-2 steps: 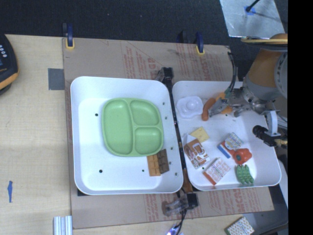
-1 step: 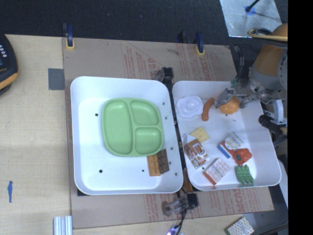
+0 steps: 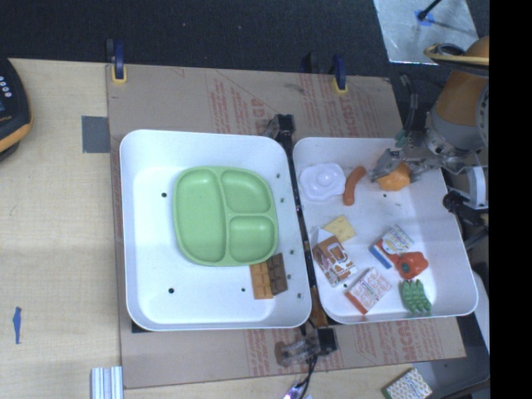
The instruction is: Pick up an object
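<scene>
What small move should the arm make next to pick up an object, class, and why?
Probably a slow, straight lift. The gripper sits low at the far side of the right bin, right over an orange object. Whether it is gripped is unclear, so a short rise would test that without bumping the sausage nearby.

Green plate [image 3: 224,215] in left bin [image 3: 141,223]; toys in right bin [image 3: 453,248].

We can't make out the gripper [image 3: 397,166] tips, they blur into the orange piece [image 3: 395,179] right under them, so no call on contact. Arm [image 3: 460,106] behind the fingers gets cut off at the right edge. Small packets [image 3: 366,289] well below the fingers: print too tiny to read.
</scene>
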Motion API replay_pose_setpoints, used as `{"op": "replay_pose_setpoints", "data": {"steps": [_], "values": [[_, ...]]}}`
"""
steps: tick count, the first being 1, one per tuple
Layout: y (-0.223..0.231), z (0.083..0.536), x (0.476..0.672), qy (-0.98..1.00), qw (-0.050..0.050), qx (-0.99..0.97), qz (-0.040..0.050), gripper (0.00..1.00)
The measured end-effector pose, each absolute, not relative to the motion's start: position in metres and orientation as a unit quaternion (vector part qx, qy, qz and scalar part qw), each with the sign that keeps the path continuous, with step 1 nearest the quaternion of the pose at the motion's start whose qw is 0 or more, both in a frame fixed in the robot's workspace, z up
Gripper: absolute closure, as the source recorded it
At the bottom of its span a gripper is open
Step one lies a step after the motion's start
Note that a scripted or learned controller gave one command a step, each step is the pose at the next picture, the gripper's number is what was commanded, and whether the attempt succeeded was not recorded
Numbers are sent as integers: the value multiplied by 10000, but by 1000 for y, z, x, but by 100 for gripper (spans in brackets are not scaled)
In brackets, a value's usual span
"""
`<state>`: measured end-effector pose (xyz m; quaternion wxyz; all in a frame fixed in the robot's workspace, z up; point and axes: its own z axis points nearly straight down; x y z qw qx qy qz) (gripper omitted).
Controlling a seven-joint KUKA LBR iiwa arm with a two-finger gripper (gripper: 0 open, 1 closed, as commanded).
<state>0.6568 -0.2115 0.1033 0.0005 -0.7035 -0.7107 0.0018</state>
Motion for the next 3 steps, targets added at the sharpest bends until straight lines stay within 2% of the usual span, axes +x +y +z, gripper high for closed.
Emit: {"op": "replay_pose_setpoints", "data": {"steps": [1,2,3], "values": [[-153,175,658,-7101,-16,-7041,-16,100],[-78,252,615,-7101,12,-7041,-4,100],[-52,221,608,-7100,25,-7042,26,100]]}}
